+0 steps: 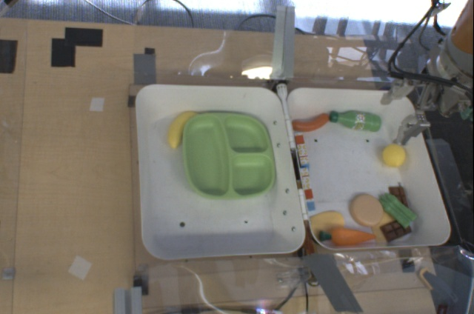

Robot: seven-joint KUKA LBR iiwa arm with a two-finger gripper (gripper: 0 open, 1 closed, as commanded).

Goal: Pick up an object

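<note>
Lemon (pixel 394 155), small, round and bright yellow, sits in our right bin (pixel 437 179); our claw (pixel 412 126) hangs just beside it, its grip state unclear.

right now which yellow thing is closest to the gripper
The yellow ball, just below the gripper in the right bin; the banana lies in the left bin.
</note>
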